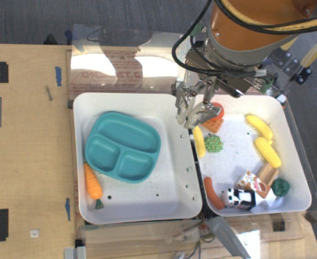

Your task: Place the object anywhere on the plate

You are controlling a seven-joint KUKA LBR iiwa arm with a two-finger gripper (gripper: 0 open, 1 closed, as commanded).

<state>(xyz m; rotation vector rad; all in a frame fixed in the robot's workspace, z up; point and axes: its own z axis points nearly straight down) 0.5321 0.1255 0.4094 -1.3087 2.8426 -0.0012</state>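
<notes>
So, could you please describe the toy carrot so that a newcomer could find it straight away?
Start at the left white bin, which holds the teal divided plate. The carrot lies just off the plate's lower-left edge, near the bin's left wall. It is the only orange piece in that bin, long and tapered with a small green stub at its lower end.

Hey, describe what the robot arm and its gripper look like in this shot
The arm is a thick rounded body with a glossy orange band above a grey wrist section. Black cables and a yellowish one loop around it. Below hangs a cluttered metal wrist assembly, and the gripper is bare silver metal with slim fingers.
</notes>
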